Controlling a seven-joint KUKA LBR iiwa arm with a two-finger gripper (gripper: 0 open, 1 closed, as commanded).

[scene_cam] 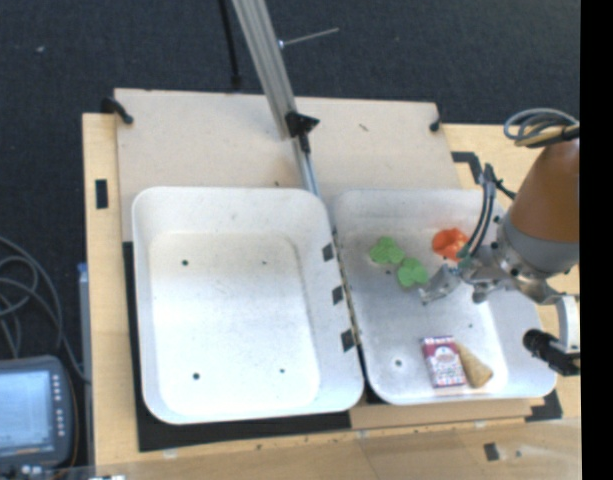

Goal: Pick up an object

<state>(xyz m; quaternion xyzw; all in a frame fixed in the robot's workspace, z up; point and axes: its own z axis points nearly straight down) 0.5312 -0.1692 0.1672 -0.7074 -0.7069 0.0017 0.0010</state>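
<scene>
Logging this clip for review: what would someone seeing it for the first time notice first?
The grey and orange arm leans in from the right over the right bin, its gripper low beside two green pieces and an orange one. A red-patterned box and a tan wedge lie near that bin's front edge.

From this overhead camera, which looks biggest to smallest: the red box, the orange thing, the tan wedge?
1. Red box, clearly largest.
2. Tan wedge.
3. Orange thing, though the arm's cables partly hide it, so it may match the wedge.
</scene>
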